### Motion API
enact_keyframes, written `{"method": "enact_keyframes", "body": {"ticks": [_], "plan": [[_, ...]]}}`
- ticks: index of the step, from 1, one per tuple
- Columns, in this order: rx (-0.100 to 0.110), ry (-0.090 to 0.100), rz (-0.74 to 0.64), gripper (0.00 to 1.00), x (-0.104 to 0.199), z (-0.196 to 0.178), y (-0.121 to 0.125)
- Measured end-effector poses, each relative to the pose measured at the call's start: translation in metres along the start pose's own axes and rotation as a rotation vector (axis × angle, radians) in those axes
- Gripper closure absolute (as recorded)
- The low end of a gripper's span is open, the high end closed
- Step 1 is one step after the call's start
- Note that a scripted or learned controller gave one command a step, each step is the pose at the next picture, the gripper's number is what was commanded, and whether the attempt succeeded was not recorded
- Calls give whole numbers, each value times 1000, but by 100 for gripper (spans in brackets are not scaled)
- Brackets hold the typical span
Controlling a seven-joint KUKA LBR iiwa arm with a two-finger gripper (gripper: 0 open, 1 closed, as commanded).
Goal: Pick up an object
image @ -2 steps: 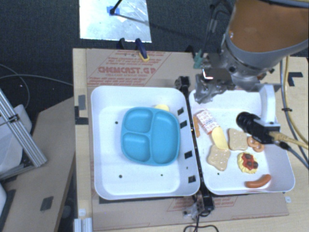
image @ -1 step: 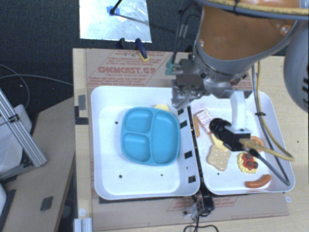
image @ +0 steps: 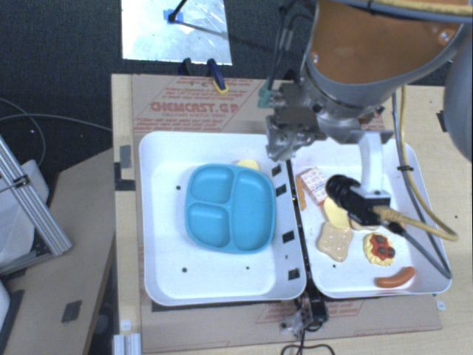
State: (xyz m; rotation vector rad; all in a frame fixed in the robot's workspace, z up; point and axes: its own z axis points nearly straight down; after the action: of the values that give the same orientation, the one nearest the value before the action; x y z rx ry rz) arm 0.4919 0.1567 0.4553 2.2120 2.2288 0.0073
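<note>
A cardboard sheet (image: 192, 106) covers the bench, with dark floor and a shiny foil square (image: 177, 21) beyond its far edge.

In the camera view, the left bin (image: 159, 220) holds a blue divided plate (image: 228, 207) lying flat near the middle wall, with bare white floor along its left and near sides. A small yellow piece (image: 247, 164) peeks out at the plate's far rim.

The gripper (image: 281, 148) hangs over the far end of the wall between the bins, just beside that yellow piece; whether it is apart or together cannot be told.

In the right bin (image: 347, 278), a pink-and-white block (image: 312, 183) lies close to the wall. A yellow slice (image: 336, 214) touches a tan cracker (image: 335, 241). A red-topped yellow disc (image: 379, 248) and a sausage (image: 395, 277) sit toward the near rim.
</note>
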Motion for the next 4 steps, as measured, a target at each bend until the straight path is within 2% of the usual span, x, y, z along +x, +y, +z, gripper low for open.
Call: {"method": "enact_keyframes", "body": {"ticks": [4], "plan": [[-9, 2, -18, 100, 0, -44, 2]]}}
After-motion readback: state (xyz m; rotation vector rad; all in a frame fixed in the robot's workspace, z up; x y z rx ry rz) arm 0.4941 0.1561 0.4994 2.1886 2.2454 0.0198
